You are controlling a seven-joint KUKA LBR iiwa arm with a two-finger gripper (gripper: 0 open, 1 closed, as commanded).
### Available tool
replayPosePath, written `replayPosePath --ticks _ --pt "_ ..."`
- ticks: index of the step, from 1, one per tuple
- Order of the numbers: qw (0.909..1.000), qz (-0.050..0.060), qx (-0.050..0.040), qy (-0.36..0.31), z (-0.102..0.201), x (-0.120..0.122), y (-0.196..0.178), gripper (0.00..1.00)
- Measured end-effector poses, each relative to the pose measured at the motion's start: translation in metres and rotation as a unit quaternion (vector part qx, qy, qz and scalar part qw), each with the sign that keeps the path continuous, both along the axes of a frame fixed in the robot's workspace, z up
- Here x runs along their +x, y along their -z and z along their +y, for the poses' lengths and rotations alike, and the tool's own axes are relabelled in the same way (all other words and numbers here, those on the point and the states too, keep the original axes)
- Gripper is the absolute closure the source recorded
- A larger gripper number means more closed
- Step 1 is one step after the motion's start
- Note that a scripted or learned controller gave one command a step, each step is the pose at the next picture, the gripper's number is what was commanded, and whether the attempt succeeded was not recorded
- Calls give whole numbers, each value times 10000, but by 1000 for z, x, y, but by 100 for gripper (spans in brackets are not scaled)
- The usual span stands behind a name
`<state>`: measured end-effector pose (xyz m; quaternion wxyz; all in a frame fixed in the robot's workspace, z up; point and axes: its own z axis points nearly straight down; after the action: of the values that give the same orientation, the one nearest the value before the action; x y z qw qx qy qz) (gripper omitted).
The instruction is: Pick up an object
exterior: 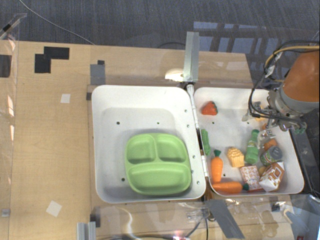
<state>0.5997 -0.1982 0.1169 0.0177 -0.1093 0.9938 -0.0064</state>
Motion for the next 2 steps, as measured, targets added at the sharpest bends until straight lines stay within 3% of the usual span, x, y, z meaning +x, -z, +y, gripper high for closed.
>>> replayPosePath --ticks 1,2 --pt "9883 -67 -68 -1524 27 1 6 0" --pt "9899 53 -11 -1418 104 -49 21 0"
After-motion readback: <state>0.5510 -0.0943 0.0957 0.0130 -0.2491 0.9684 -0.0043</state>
